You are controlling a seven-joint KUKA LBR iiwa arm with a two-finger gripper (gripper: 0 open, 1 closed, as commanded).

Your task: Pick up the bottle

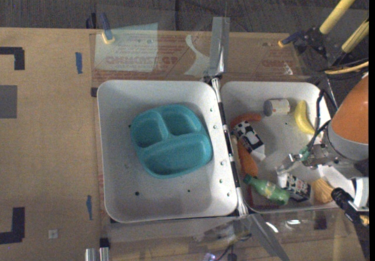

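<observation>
- The bench (47,154) carries two shallow white bins side by side; the left bin (117,195) holds a teal divided tray (171,141) near its middle.
- The right bin (258,92) holds the clutter: a black-and-white carton (249,138) against its left wall, an orange piece (249,163) under it, a yellow banana (303,118) and a small grey cylinder (276,106) toward the far edge.
- The arm (351,119) reaches in over the right bin's right edge, its orange band above the wrist.
- The gripper (299,160) hangs over the right half of the right bin, near the front. Whether its claw is spread or closed cannot be told; nothing is seen held in it.
- The bottle (266,188) lies on its side at the front edge of the right bin, near the front-left corner. It is green, with a yellowish patch on its body and its narrow neck pointing toward the bin's left wall.
- A small dark-labelled item (297,186) lies just beside the bottle's base.
- Judged step: the approach, with the grasp not yet made. The bottle rests untouched, below and left of the gripper in the view.
- The next move likely calls for shifting toward the front-left corner, lining up across the bottle's body and descending, clear of the front wall and the neighbouring item.
</observation>
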